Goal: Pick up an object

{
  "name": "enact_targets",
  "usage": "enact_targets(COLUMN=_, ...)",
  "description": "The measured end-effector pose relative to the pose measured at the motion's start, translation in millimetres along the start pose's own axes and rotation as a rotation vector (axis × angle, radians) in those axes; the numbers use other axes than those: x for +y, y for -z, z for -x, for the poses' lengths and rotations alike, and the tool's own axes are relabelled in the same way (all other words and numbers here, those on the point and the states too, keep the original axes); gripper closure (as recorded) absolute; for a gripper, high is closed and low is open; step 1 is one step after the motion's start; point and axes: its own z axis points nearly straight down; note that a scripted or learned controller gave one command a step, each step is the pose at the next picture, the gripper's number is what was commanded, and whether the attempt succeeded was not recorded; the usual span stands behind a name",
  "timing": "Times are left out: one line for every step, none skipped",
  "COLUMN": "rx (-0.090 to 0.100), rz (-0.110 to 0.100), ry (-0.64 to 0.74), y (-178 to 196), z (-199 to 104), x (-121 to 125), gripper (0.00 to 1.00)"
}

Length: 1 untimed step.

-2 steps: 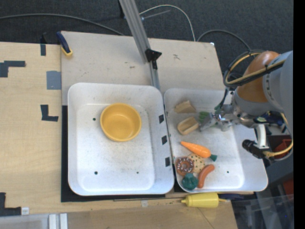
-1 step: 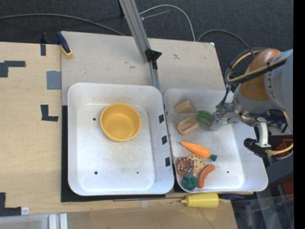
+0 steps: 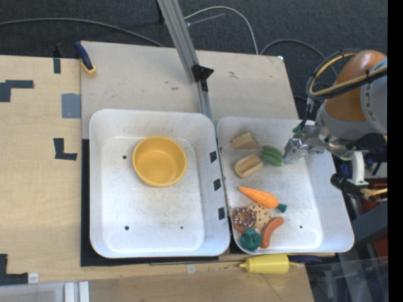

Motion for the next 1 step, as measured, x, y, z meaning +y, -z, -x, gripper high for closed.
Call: enact_targets(rx=-0.001, rz=0.001, ry=0.0, y=51.0, z=-1.3, x=-8.7, gripper=1.0)
